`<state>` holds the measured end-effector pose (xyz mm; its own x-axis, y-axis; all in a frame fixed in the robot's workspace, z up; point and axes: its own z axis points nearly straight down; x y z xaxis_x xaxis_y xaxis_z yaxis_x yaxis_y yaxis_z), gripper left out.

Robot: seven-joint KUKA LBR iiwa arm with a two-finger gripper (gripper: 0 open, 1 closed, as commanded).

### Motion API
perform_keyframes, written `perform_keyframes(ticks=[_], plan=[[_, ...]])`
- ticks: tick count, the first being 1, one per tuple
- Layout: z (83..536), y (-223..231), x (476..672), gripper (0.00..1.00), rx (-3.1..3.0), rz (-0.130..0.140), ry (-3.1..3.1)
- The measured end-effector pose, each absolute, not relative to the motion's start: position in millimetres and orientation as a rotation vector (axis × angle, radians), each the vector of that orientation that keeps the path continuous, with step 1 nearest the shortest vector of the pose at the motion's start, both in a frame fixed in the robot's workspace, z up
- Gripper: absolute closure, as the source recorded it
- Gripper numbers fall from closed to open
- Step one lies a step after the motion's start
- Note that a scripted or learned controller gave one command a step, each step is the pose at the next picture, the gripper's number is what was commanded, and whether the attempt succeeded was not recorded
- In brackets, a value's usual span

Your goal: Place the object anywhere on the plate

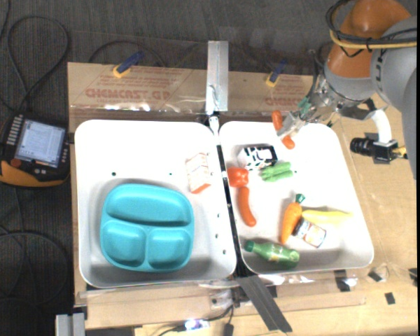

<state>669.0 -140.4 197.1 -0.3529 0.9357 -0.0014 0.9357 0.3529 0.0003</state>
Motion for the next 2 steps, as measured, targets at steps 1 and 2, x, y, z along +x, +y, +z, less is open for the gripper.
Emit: perform_keyframes(ticks=[1, 2], plan=[[183, -59, 582.7, 1.00, 1.501, 0.000, 2.762], [197, 2, 560.9, 1.00, 1.331, 0.002, 2.845]])
